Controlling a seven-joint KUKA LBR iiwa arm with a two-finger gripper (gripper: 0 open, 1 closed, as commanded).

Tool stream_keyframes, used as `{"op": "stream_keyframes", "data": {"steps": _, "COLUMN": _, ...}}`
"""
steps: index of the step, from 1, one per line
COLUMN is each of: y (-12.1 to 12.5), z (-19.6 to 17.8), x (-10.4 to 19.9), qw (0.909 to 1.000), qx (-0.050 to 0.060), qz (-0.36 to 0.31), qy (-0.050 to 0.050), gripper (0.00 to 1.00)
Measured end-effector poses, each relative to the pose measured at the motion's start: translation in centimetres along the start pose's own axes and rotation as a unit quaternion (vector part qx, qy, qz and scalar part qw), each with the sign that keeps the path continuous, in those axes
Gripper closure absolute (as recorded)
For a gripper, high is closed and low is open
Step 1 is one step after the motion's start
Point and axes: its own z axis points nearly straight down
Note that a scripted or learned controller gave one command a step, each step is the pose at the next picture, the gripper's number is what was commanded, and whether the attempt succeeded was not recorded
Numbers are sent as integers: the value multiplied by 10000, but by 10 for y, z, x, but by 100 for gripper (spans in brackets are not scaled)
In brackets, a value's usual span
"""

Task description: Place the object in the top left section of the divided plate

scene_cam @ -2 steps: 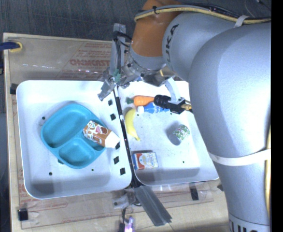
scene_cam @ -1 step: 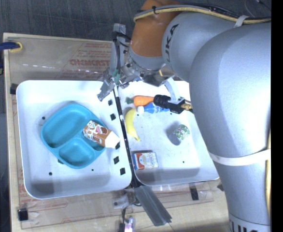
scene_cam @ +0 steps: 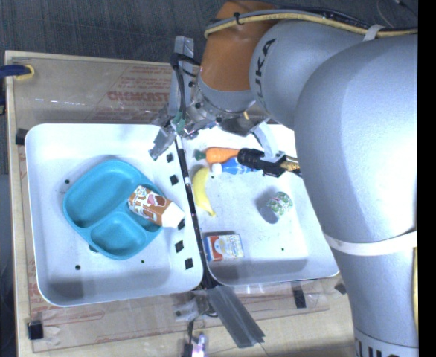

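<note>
pale bench (scene_cam: 91,73) boards under a clear sheet with red lettering carry two shallow white bins side by side, with a blue clamp (scene_cam: 13,71) at the far left corner. the grey arm (scene_cam: 337,110) with its orange band reaches in from the right. the gripper (scene_cam: 163,143) hangs over the upper end of the ridge where the two bins meet, tilted down toward the left bin (scene_cam: 47,155). from this slant it cannot be told whether it is open or closed, nor whether it has hold of anything.

below the gripper and slightly to its left, well apart from it, a small brown and white carton (scene_cam: 152,205) lies on its side across the right rim of the blue divided plate (scene_cam: 91,199). its patterned end is over the plate and its white end pokes past the rim toward the ridge. which section lies under it cannot be told. the plate sits lower and further left of the gripper, mid-bin, and its top left section shows bare blue, apart from the carton.

just right of the gripper, in the right bin (scene_cam: 300,251), an orange carrot (scene_cam: 222,155) lies touching a blue and white thing (scene_cam: 233,169). a banana (scene_cam: 202,190) lies below the gripper, alongside the ridge. further right and lower sits a green and white ball (scene_cam: 278,204), and lowest of all a small red and blue box (scene_cam: 224,246).
</note>
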Motion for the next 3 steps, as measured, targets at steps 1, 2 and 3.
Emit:
{"op": "stream_keyframes", "data": {"steps": 1, "y": -16, "z": 0, "x": 8, "qw": 9996, "qx": -1, "qz": -267, "qy": -2, "gripper": 0}}
{"op": "stream_keyframes", "data": {"steps": 2, "y": -16, "z": 0, "x": 7, "qw": 9996, "qx": -4, "qz": -268, "qy": -5, "gripper": 0}}
{"op": "stream_keyframes", "data": {"steps": 3, "y": -54, "z": -82, "x": -21, "qw": 9893, "qx": -27, "qz": -1461, "qy": -29, "gripper": 0}}
